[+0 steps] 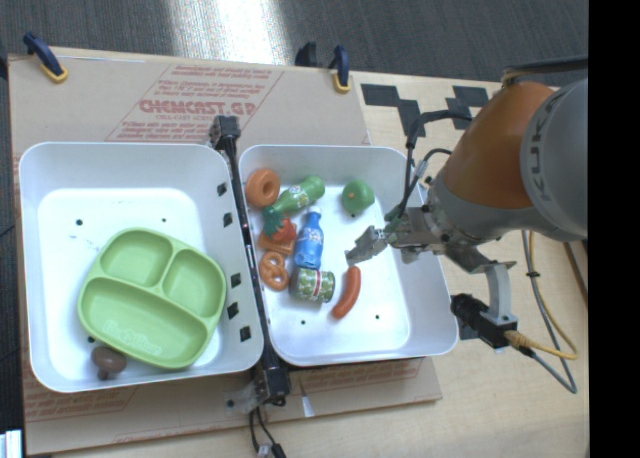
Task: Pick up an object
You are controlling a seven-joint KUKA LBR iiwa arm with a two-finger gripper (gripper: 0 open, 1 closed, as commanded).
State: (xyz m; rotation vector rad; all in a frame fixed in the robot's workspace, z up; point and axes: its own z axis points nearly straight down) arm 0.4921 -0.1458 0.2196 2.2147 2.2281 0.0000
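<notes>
**Hand over the right bin, toys clustered to its left**

Your surface (90, 96) is covered by a brown cardboard sheet with red print, pinned by blue clamps at the far edge, with dark carpet beyond it. Two shallow white bins sit side by side on it.

In the left bin (40, 246) you have a green divided plate (152, 296) lying flat, and a small brown object (108, 362) just beside the plate's near corner.

In the right bin (430, 326) the toys gather toward the left half: an orange ring (263, 187) at the far left, a green bottle (296, 195) lying tilted beside it, a green round fruit (357, 196) a little apart to the right, a blue bottle (309, 240) in the middle, an orange-red piece (279, 235) touching it on the left, a pretzel (272, 268) below that, a small can (313, 285) on its side, and a red sausage (346, 292) lying at a slant just right of the can.

Your arm (510, 161) reaches in from the right, and the hand (366, 247) sits over the bin just above the sausage's upper end, near the blue bottle. You cannot tell whether it is parted or closed, and nothing shows gripped in it.
</notes>
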